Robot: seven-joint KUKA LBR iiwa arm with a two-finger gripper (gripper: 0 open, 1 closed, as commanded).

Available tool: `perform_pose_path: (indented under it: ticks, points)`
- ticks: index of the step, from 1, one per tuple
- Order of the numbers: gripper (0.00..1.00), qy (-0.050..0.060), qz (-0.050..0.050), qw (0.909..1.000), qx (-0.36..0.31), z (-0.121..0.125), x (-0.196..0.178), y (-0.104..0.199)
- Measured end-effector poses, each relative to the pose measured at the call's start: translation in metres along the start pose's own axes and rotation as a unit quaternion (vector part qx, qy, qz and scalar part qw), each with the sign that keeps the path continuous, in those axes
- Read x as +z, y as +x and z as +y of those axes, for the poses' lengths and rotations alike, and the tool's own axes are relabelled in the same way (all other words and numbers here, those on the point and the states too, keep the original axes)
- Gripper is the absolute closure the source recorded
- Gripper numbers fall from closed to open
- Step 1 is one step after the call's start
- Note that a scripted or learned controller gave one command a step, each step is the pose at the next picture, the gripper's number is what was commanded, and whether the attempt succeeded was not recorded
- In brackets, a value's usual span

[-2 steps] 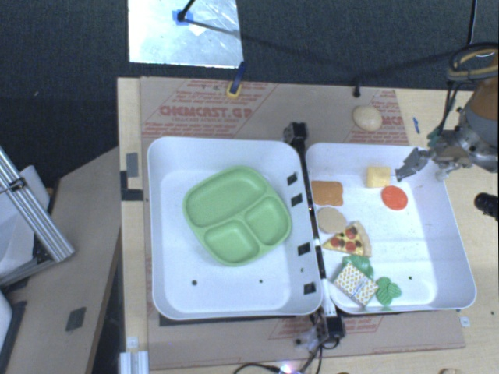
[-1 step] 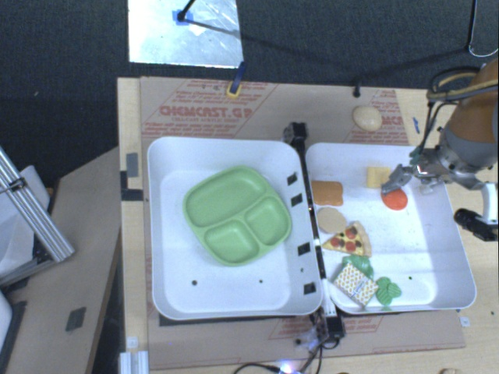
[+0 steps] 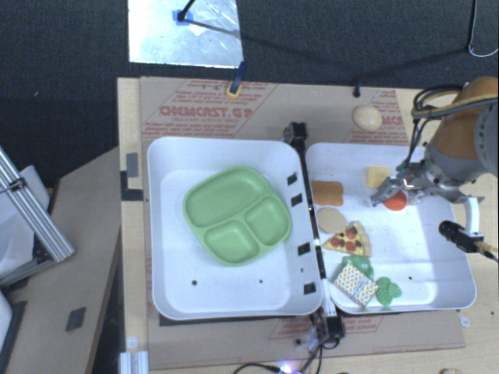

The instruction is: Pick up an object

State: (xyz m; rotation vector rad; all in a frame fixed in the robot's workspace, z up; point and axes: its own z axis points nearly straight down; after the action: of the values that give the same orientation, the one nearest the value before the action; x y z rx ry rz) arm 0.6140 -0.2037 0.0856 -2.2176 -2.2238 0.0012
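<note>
Red and round, a small tomato-like piece lies just under the gripper in the right bin, though I cannot tell how its fingers stand, and such a smooth ball may roll toward the cheese wedge.

A dark carpeted floor surrounds the wooden bench. At 12 o'clock a shiny metal sheet lies on the floor. At 9 o'clock stands an aluminium frame.
</note>
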Motion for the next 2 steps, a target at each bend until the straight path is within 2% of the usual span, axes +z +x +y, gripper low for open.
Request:
perform_pose_path:
  ticks: [1, 2]
  points:
    - [1.0, -0.003, -0.001, 1.0, -0.001, 0.002, -0.015, -0.001]
    - [1.0, -0.004, -0.001, 1.0, -0.001, 0.002, -0.059, 0.002]
